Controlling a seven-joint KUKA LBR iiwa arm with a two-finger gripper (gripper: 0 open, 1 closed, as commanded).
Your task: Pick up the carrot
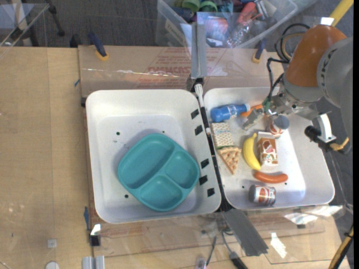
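In the right white bin (314, 172), upper right of frame, the grey end effector (268, 112) hovered beside a small orange carrot (256, 106). Its opening couldn't be judged; the carrot looked not yet lifted.

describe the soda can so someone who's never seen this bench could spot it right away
Look at the right white bin, the one crowded with play food. Go to its near edge, below the banana and the hot dog. The soda can lies there on its side, the one shiny metal cylinder among soft-coloured food items.
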